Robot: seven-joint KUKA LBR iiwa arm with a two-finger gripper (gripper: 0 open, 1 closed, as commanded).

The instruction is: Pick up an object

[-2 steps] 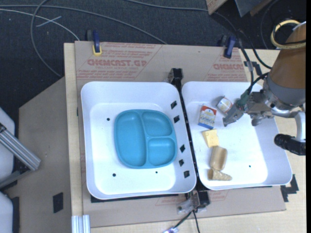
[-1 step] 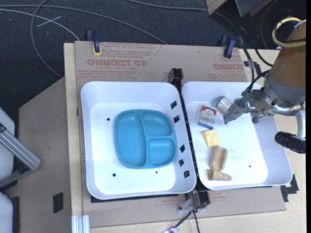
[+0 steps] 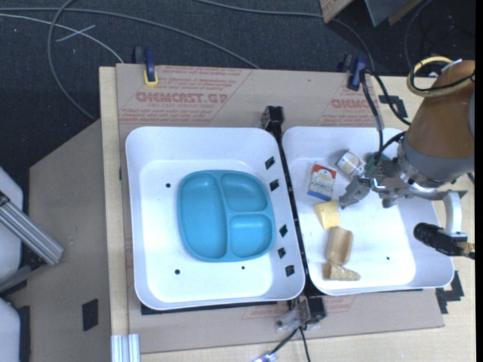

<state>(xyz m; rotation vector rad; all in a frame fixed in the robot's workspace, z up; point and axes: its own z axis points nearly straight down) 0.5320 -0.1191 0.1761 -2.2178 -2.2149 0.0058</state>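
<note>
My gripper (image 3: 356, 191) hangs over the middle of the right bin (image 3: 423, 277), reaching in from the right below the grey and orange arm (image 3: 444, 130). Just left of it lies a small white carton with red and blue print (image 3: 322, 181). A small silver can (image 3: 348, 162) lies close above the gripper. Below and to its left sits a yellow block (image 3: 328, 215). Further down are a tan bread-like piece (image 3: 339, 244) and a flatter tan piece (image 3: 342, 273). I see nothing held by the gripper.
The left bin (image 3: 151, 277) holds a blue divided plate (image 3: 225, 215). A black divider with clips (image 3: 281, 194) runs between the bins. A black part (image 3: 438, 237) sticks out over the right bin's right side. Cables trail behind the bench.
</note>
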